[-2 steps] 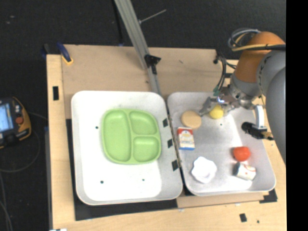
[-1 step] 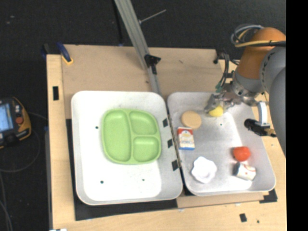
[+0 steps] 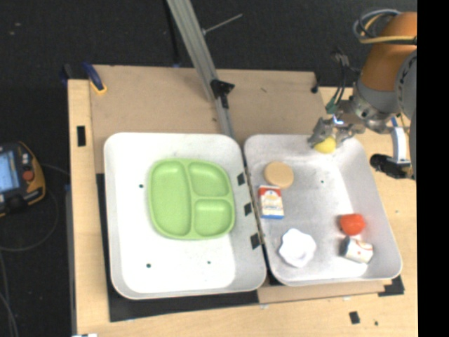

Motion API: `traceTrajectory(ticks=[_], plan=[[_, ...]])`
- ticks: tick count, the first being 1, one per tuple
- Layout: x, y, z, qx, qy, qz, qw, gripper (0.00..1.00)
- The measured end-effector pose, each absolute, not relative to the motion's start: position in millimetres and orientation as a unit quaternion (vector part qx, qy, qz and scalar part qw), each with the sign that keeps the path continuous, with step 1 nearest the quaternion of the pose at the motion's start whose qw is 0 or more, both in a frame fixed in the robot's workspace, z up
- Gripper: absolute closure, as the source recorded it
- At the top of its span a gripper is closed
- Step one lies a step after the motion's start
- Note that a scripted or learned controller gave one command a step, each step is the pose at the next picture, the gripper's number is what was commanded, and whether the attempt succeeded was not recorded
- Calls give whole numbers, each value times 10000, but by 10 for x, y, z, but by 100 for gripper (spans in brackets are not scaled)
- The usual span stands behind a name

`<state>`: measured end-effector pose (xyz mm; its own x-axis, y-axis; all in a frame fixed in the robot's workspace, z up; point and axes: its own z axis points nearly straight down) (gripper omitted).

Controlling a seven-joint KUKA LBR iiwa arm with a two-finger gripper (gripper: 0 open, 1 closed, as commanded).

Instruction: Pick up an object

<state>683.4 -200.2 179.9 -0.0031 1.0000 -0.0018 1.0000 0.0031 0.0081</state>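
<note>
Two white bins sit side by side on the bench. The left bin [image 3: 126, 258] carries a green divided plate [image 3: 191, 199], well apart from the arm. The right bin [image 3: 382, 209] holds everything loose: a round tan disc [image 3: 278, 174] near its far left, a small red-and-white carton [image 3: 271, 203] just below that, a crumpled white thing [image 3: 297, 248] toward the near edge, and at the near right an orange-red ball [image 3: 352, 223] just above a small white cup-like item [image 3: 358, 250].

The grey arm [image 3: 382, 69] reaches in from the right and stops over the far rim of the right bin. Its gripper [image 3: 330, 133] hangs right at a small yellow object [image 3: 325, 145], which lies at the fingertips, just on the near side of them at the bin's far edge. From here I cannot tell whether the fingers are closed on it or merely beside it; the two overlap too tightly.

My guess is that yellow piece is the target, since it sits directly below the tool while the rest lie well off toward the near side.
</note>
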Motion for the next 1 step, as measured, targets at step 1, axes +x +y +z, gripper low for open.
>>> traceTrajectory(ticks=[1], plan=[[6877, -2025, 2251, 7057, 7085, 18, 32, 100]])
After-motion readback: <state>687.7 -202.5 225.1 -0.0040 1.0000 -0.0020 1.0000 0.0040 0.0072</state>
